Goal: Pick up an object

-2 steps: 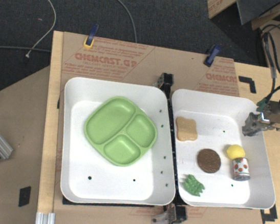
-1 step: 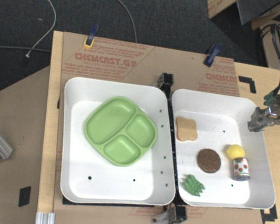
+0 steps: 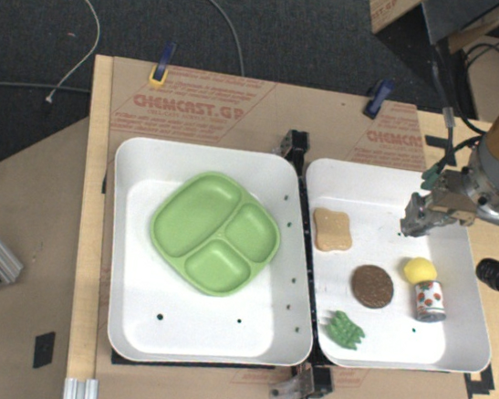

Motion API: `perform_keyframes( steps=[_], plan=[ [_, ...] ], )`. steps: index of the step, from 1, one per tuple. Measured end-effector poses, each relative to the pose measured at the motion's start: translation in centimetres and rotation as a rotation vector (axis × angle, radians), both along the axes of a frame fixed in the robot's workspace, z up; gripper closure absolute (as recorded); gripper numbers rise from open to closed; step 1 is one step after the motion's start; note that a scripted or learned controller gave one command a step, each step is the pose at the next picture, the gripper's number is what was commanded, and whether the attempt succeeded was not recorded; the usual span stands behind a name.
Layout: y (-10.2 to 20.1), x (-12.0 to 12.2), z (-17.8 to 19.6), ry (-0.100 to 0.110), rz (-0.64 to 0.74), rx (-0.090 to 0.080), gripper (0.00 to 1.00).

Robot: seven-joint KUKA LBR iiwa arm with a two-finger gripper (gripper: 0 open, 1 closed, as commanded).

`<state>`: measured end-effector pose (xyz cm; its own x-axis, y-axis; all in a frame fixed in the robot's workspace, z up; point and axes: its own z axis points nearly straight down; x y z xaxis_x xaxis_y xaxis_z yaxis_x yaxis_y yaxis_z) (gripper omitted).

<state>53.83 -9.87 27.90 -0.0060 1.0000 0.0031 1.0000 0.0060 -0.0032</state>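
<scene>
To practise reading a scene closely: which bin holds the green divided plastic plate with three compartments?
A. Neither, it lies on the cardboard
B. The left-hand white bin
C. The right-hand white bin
B: the green divided plastic plate lies inside the left-hand white bin, apart from the small items in the other bin.

Glossy green plastic tray (image 3: 215, 233), smooth white plastic bins (image 3: 126, 223), matt cardboard (image 3: 90, 218).

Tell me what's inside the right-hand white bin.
The right bin holds a tan bread slice, a brown round cookie, a yellow lemon, a small can and a green leafy toy. The claw hides a little floor.
</scene>
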Motion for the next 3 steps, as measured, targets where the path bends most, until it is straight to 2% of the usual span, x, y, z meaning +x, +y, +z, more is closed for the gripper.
perform_keyframes(
  steps=[3],
  plan=[
    [15.9, -0.4, -3.7, 0.002, 0.000, 0.000, 1.00]
  ],
)
